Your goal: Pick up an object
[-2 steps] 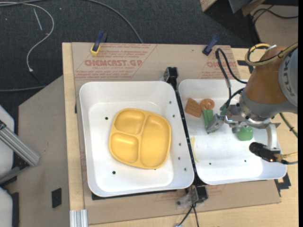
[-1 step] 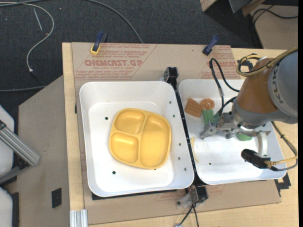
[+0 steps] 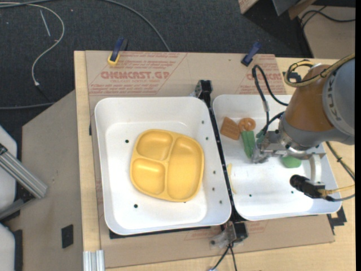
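Observation:
In the right bin (image 3: pixel 271 199) lie a brown block (image 3: pixel 230 129), an orange ring (image 3: pixel 247 124) beside it, a long green piece (image 3: pixel 248 143) and a small green lump (image 3: pixel 291 162). My gripper (image 3: pixel 258 154) is low in this bin, right against the lower end of the long green piece. The wrist hides the tips, and I cannot see anything held. The small green lump peeks out from under the wrist on its right side.
The left bin (image 3: pixel 107 151) holds a yellow divided plate (image 3: pixel 167 165). Cables run over the right bin's back rim. Blue clamps (image 3: pixel 117 49) sit at the board's far edge. Bare white floor lies in the front of the right bin.

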Motion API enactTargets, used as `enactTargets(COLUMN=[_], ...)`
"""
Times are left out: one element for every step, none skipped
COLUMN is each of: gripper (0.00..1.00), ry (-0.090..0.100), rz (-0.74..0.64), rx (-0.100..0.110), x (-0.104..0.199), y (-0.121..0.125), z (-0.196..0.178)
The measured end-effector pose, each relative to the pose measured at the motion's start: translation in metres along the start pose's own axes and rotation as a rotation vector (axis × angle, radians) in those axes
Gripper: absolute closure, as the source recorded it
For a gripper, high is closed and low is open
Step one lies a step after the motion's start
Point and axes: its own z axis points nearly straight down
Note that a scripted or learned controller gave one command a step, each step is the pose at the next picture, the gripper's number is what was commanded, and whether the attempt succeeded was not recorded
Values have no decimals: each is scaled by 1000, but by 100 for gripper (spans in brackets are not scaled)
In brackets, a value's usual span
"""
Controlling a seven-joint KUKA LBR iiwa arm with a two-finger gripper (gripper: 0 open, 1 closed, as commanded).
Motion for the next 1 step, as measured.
enactTargets(gripper=[100], ry=[-2], rz=[0], rx=[-4], x=[1], y=[-8], z=[-51])
